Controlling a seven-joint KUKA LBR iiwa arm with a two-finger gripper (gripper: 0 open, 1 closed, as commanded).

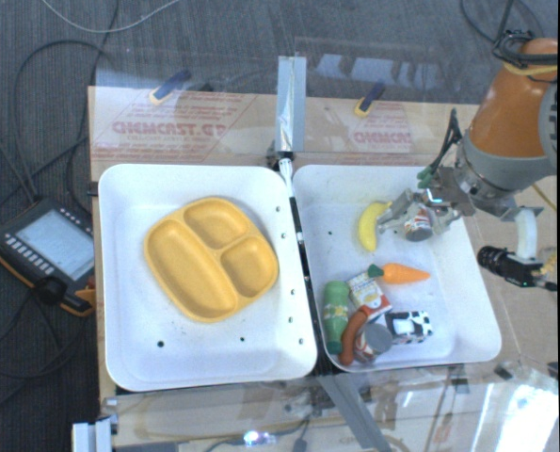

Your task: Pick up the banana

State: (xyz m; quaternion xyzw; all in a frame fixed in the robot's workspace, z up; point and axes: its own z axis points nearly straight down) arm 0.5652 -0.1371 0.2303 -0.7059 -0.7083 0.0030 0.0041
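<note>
Gripper point(399, 217) — fingers spread apart, clamping nothing — hangs just right of the banana point(368, 227), carrot point(405, 273) below.

the counter point(195, 135), a pale board with faded red lettering, carried two shallow white bins side by side, the left bin point(129, 281) touching the right bin point(468, 318).

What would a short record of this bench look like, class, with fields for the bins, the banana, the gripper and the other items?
left bin: holds a yellow divided plate
right bin: holds the banana, carrot, and a cluster of toy foods at its near edge
gripper: low over the right bin, just right of the banana
grip: banana not seen between the fingers
</note>
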